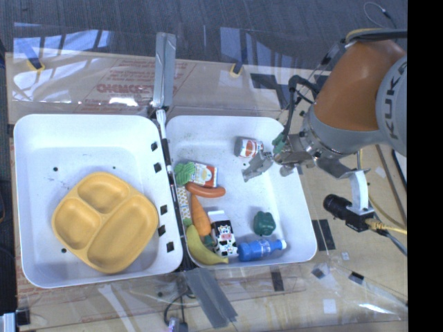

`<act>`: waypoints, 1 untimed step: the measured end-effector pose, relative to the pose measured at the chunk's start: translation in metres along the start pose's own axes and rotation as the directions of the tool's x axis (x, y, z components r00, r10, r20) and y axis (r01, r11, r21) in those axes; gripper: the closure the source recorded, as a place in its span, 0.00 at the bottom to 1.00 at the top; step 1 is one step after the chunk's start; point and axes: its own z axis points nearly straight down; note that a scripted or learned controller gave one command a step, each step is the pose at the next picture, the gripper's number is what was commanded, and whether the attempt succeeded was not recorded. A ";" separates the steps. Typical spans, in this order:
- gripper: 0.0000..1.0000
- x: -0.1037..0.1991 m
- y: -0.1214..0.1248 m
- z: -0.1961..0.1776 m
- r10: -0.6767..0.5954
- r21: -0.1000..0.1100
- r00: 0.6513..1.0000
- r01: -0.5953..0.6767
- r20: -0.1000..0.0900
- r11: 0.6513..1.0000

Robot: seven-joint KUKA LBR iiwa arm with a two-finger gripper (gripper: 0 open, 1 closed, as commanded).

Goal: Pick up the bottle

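One blue bottle [261, 248] lies well apart from the gripper [257, 166].

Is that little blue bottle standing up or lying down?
Lying down. The blue bottle rests on its side on the floor of the right bin, near the front wall, white cap pointing right, beside the small carton.

Robotics lab — test cell. Evidence: industrial arm [360, 88] with orange band and trailing cables; two white bins [41, 137] side by side on a tabletop [332, 268] marked with tape; grey carpet [208, 5] beyond — toy food and a yellow divided plate [104, 220] as test objects.
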 end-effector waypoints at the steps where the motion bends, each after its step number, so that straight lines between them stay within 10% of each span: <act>1: 0.00 -0.044 -0.036 0.097 -0.183 0.000 0.983 0.183 0.000 0.983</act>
